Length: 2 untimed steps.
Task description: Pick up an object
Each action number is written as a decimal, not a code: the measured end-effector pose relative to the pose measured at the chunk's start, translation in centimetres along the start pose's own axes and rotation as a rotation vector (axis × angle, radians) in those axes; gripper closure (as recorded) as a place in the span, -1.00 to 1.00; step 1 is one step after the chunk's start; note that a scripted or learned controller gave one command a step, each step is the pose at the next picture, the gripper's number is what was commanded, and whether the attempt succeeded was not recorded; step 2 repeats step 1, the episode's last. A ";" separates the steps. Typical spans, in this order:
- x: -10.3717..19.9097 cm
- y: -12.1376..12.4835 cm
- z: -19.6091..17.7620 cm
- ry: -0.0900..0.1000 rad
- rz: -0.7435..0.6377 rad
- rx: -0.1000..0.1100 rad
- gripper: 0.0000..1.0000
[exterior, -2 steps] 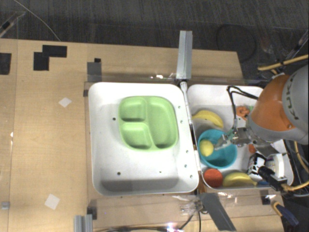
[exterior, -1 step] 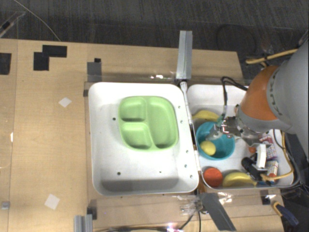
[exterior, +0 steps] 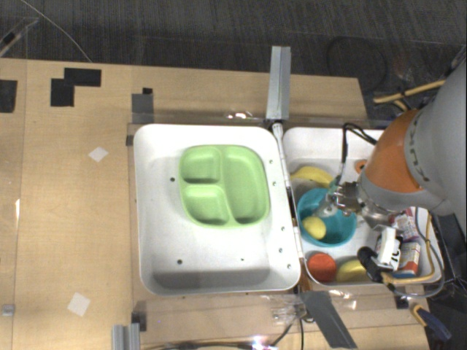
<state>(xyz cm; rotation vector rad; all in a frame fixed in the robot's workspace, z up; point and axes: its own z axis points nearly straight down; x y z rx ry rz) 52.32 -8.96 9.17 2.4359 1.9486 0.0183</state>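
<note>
The gripper (exterior: 332, 204) sits low over the right bin (exterior: 315, 138), at the upper right rim of the bowl (exterior: 341, 228). Its jaw state cannot be told: the metal tip is small and partly blurred against the bowl rim. No object is visibly between its parts.

The bowl is teal and stands near the middle of the right bin. A lemon (exterior: 314, 227) lies inside it, on the left side (round, yellow, just below and left of the gripper tip). A banana (exterior: 312, 174) lies above the bowl, near the bin's upper left. A tomato (exterior: 322, 266) lies below the bowl, close to the bin's lower wall. A second yellow fruit (exterior: 351, 270) lies just right of the tomato; its kind cannot be told. A bottle (exterior: 410, 256) with an orange body lies at the bin's right side, partly under the arm.

The arm (exterior: 430, 159) enters from the right, its orange band (exterior: 387, 159) directly above the wrist.

The left bin (exterior: 157, 268) holds a tray (exterior: 222, 184), light green with three compartments, lying flat near the centre. The two bins touch along a shared divider. Both rest on the bench (exterior: 66, 217).
</note>
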 end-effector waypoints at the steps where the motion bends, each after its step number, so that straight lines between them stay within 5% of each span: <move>1: -0.2 -3.0 -0.1 0.003 0.141 -0.001 -1.00; 2: -0.2 -3.0 -0.1 0.003 0.141 -0.001 -1.00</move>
